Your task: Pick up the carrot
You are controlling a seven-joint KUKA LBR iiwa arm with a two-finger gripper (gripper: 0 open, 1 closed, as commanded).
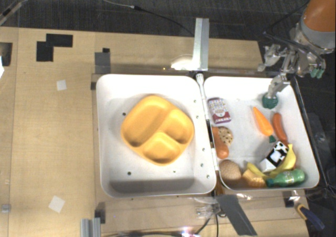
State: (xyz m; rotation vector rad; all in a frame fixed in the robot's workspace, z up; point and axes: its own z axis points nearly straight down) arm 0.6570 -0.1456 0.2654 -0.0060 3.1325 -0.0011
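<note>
The carrot (262,120), a small orange cone, lies in the upper right part of the right bin (239,90), pointing down and to the right. My gripper (271,97) hangs over the bin's far right corner, just above and slightly right of the carrot's top end. Its lower end is a teal-green tip close to the bin floor. Nothing is seen held in it. The orange-banded arm (319,12) reaches in from the upper right.
A red sausage (280,127) lies right beside the carrot. A banana (287,161), a green vegetable (286,178), a black-and-white box (276,153), a potato (230,169), a cookie (224,135) and a packet (218,109) share that bin. A yellow divided plate (157,128) lies in the left bin (113,178).
</note>
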